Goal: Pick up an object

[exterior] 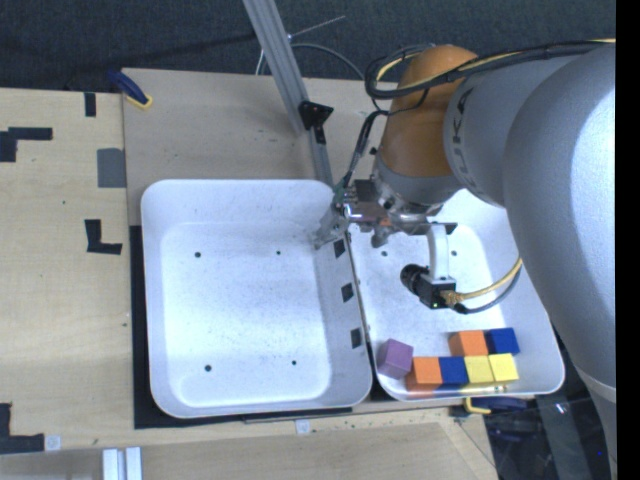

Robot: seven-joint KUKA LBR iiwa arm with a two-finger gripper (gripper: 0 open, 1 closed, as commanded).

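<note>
Over the ridge where the two white bins meet, at their far end, the camera view from above shows the gripper [336,226] hanging low, close to the rim. Whether it is open or closed cannot be told from this angle, nor whether it has hold of anything, since the wrist and the grey arm [540,158] with its orange band cover most of it. To the view's left of the gripper lies the left bin [155,268], its floor dotted with fine dark specks. To the view's right of the gripper, partly under the arm, lies the right bin [545,358]. All the blocks sit in the right bin, well apart from the gripper, at the bin's near end toward the camera. Closest to the gripper is the purple block [397,356], turned askew to the others and just beside the wall next to the left bin. Farther from the gripper runs a row of blocks touching side by side: an orange block [427,370], a blue block [453,370], a yellow block [479,369] and a second yellow block [504,367]. On the gripper's side of that row stand a second orange block [467,344] and a second blue block [501,341], touching each other and the row. Past the gripper, away from the camera, a grey metal bar [272,28] slants across the wooden bench [60,298]
</note>
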